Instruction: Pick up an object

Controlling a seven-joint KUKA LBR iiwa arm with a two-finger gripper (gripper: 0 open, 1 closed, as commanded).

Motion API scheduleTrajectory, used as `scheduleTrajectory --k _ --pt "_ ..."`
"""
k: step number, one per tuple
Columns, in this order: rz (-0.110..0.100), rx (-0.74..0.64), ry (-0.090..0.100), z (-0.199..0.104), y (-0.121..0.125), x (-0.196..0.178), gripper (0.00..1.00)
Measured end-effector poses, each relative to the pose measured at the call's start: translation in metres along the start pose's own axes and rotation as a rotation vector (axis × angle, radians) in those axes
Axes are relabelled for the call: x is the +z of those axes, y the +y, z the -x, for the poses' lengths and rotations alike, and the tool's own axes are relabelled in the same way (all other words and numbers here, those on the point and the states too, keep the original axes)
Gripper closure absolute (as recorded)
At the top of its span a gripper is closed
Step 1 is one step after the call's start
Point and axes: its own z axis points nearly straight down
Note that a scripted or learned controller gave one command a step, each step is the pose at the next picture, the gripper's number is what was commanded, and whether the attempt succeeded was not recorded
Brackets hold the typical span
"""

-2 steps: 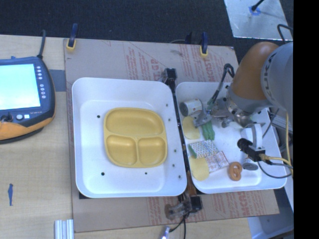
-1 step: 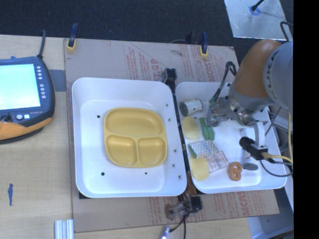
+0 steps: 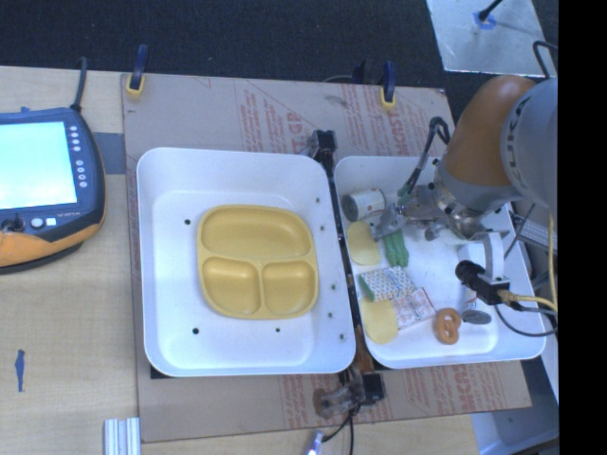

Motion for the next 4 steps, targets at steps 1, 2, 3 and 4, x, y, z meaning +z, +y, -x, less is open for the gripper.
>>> scheduleTrajectory --k 1,2,3,4 --pt "0.0 0.0 -0.001 0.001 0.0 -0.01 1.0" --pt "0.0 0.0 -0.001 0.001 0.0 -0.01 0.0" --pt "-0.007 0.006 0.006 0.011 -0.011 0.024 0.0" --pt "-0.008 0.005 0.006 0.012 -0.011 0.014 1.0"
